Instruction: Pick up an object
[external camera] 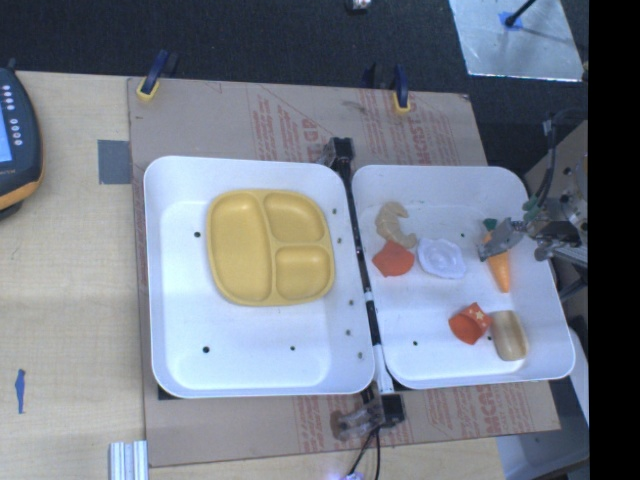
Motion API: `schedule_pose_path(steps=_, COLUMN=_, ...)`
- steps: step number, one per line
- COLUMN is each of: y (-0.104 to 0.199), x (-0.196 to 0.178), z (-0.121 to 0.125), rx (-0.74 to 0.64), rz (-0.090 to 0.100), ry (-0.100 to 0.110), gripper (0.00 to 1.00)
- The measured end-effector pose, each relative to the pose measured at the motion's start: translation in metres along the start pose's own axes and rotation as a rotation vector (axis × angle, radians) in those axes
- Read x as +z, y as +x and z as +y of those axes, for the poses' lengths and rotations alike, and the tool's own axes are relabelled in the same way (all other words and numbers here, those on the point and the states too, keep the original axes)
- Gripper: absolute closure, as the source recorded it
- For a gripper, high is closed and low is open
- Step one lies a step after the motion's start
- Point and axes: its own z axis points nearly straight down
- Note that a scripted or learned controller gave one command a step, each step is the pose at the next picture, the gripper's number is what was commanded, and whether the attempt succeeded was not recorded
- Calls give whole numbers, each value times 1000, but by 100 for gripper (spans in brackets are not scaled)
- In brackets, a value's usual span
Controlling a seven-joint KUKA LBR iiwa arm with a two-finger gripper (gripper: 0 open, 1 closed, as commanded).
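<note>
The right bin [455,188] holds several small items. A tan curved piece [397,225] lies beside a red-orange chunk [394,260] and a white round lid [442,258]. An orange carrot-like piece [500,270] lies near the right wall. A red piece [468,324] touches a beige oblong piece [509,335] at the front right. My gripper [508,236] reaches in from the right edge, low over the top end of the carrot-like piece. I see nothing held in it.
The left bin [180,348] bears a yellow divided plate [270,245]. Black clips [341,151] join the bins in the middle. A handheld pendant [15,138] lies at the far left of the bench. Blue and yellow clamps [401,93] hold the cardboard.
</note>
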Motion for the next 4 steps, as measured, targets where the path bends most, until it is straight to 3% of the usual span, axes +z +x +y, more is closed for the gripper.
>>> schedule_pose_path(steps=1, y=-16, x=120, z=33, rx=-3, rz=-1, ry=0, gripper=0)
schedule_pose_path(steps=2, y=-16, x=115, z=85, rx=-1, rz=-1, ry=-6, gripper=0)
schedule_pose_path(steps=3, y=-17, x=105, z=83, rx=-5, rz=-1, ry=-1, gripper=100)
schedule_pose_path(steps=4, y=49, x=88, z=87, rx=-5, rz=1, ry=1, gripper=100)
